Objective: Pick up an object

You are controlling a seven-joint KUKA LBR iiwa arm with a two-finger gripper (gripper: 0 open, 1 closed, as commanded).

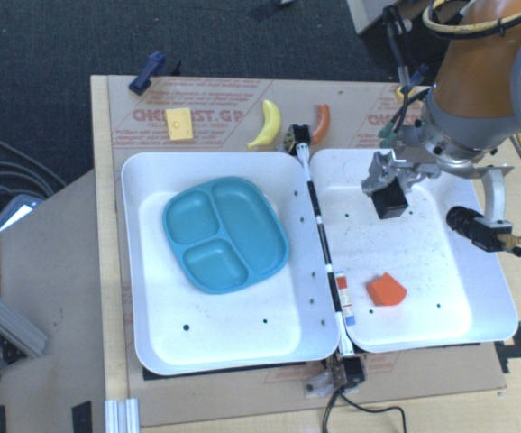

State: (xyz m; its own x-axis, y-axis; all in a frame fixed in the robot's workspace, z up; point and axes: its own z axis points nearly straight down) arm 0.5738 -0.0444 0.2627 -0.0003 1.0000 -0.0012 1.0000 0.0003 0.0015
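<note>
An orange wedge-shaped block (387, 290) lies on the floor of the right bin (441, 323), toward its front left. My gripper (390, 202) hangs over the back left part of the same bin, well behind the block and apart from it. Nothing visible hangs under it. The grey arm with its orange band (486, 34) comes in from the upper right. A teal divided plate (225, 234) fills the middle of the left bin (152, 323).
A black cylinder on a grey bracket (473, 226) sits over the right side of the right bin. A small pen-like stick (342, 299) lies along the divider between the bins. Behind the bins lie a banana (265, 124), an orange-red piece (320, 123) and a yellow tile (179, 125).
</note>
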